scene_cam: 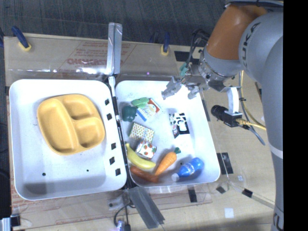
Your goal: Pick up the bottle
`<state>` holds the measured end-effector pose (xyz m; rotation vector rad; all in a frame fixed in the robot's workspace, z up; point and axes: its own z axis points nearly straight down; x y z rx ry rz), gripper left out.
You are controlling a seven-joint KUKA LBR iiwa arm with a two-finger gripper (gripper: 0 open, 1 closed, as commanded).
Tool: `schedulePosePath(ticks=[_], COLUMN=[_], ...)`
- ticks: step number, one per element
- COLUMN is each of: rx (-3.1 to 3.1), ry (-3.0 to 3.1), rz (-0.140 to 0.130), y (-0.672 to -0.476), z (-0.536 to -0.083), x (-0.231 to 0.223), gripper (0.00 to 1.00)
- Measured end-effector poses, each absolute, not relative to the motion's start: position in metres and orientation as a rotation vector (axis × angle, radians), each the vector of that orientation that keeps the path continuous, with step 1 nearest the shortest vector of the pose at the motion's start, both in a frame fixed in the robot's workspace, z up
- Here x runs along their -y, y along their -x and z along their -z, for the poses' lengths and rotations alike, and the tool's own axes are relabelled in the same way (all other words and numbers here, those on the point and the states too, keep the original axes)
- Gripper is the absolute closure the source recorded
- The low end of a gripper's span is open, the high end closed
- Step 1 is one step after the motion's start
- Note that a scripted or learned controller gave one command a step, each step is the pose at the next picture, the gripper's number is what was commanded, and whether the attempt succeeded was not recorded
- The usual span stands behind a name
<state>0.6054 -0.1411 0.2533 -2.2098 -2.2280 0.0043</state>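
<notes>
The blue bottle (189,169) lies on its side in the right bin's (204,129) near right corner, white cap pointing left, close to a carrot (164,162). My gripper (182,90) hangs over the far edge of that bin, well away from the bottle. Its two fingers (169,89) are spread apart with nothing between them, so it is open. The grey arm with its orange band comes in from the upper right.
The right bin also holds a black-and-white box (179,124), a green-and-white carton (147,109), a dark teal cup (128,113), a patterned box (143,132) and a banana (139,160). A yellow divided plate (71,123) lies in the left bin (29,177).
</notes>
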Motion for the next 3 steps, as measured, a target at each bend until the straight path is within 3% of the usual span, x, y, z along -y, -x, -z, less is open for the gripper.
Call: schedulePosePath(ticks=[1,2,3], rx=[2.508,2.289,2.075], ry=[1.885,2.145,2.352], rz=[-0.003,-0.003,-0.001], y=[-0.515,-0.478,-0.477], z=[-0.215,-0.149,-0.132], x=[0.159,0.211,0.192], gripper=[0.0,0.0,0.0])
